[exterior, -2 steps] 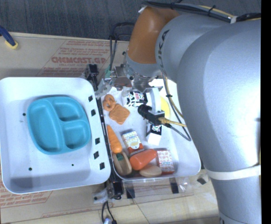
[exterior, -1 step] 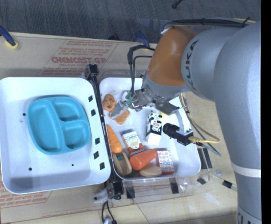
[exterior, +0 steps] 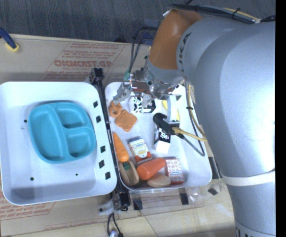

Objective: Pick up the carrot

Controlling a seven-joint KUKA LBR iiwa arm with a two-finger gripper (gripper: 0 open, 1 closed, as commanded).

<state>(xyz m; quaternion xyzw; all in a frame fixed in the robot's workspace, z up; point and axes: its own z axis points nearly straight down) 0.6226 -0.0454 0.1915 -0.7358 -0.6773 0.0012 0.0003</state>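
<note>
The pincer point(exterior: 125, 92), whose state I cannot tell, hovers in approach; the carrot point(exterior: 121, 147) lies below it, needing descent.

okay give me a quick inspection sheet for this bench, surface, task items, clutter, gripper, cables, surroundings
Surface: two white bins, left bin and right bin, on a cardboard sheet.
Job's things: carrot lies along the right bin's left wall, untouched.
Clutter: toy foods crowd the right bin; a blue divided tray sits in the left bin.
Gripper: gripper over the right bin's far end.
Cables: black cables run behind the wrist.
Surroundings: dark carpet.
</note>
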